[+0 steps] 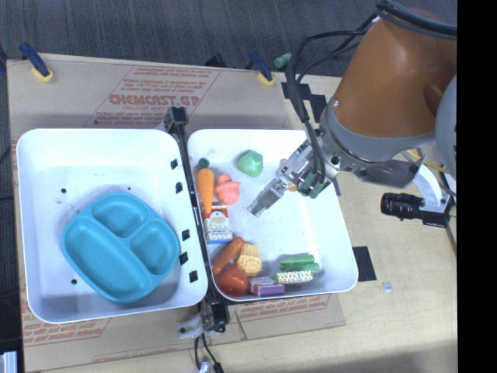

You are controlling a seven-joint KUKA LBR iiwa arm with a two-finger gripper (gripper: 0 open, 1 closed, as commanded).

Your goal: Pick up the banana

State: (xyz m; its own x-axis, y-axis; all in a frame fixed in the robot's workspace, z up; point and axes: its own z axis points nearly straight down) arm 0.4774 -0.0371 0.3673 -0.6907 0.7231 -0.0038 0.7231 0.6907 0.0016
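The arm's claw point(264, 201) hangs over the right bin point(335, 239).

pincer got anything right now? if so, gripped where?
Nothing is held. The pincer hangs over bare floor of the right bin, with nothing between its fingers, apart from the carrot and pink toy.

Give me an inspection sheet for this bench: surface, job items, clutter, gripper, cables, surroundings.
surface: bench, with cardboard under two white bins.
job's things: yellow item in right bin; cannot tell if it is the banana.
clutter: carrot, green item, pink item and tomato in the same bin; blue tray in left bin.
gripper: gripper over right bin's middle.
cables: black cables along the arm.
surroundings: clamp at the cardboard's back edge; dark carpet beyond.
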